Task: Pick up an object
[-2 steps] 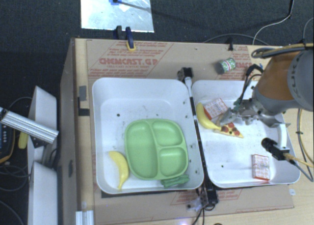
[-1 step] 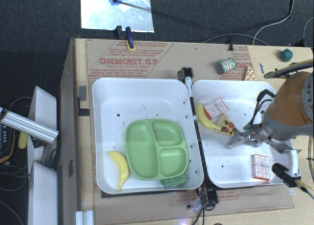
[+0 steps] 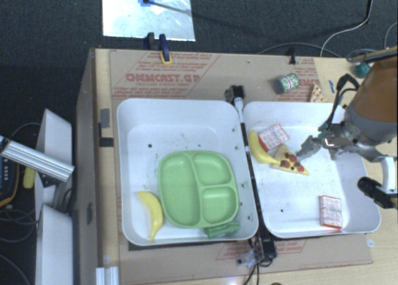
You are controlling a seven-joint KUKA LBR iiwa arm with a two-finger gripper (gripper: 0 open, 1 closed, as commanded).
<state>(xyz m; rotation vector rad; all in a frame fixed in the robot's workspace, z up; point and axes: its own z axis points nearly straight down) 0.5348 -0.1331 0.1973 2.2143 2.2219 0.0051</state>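
Note:
In the right bin lie a yellow banana, a toy pizza slice, a small red-and-white packet and a second red-and-white packet near the front right corner. My gripper hangs over the right bin, its dark fingers pointing left and down, just right of the pizza slice. Nothing shows between the fingers. The left bin holds a green divided plate, another yellow banana and a green item at the plate's front edge.
The grey arm with its orange band reaches in from the right over the bin's far right side. A small green-and-white can lies on the bench behind the right bin. A black divider separates the bins.

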